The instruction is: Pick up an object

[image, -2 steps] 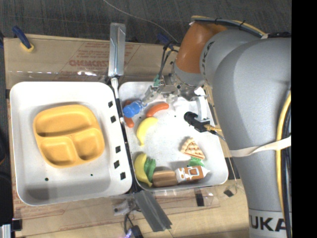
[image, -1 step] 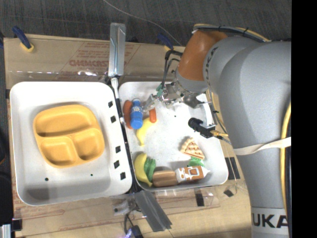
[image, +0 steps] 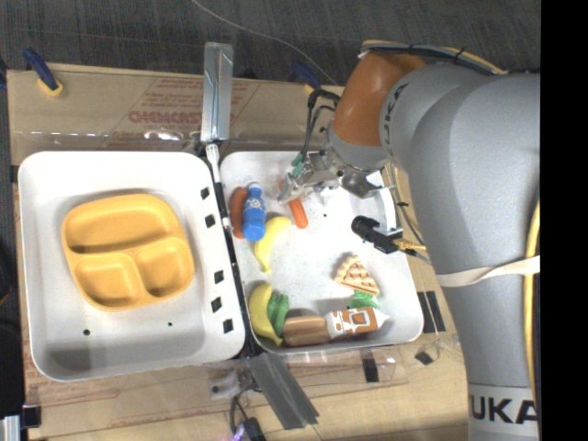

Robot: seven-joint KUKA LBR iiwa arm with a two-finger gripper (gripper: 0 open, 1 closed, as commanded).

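My gripper hangs low over the back of the right bin, under the orange-banded wrist. A small orange carrot-shaped piece lies just in front of it, apart from the gripper. To its left a blue bottle rests beside a red sausage, with a yellow banana below them. Nothing visibly sits in the gripper.
A waffle wedge, a small carton, a brown roll and a yellow-green fruit crowd the right bin's front. A yellow divided tray lies in the left bin. The grey arm covers the right side.
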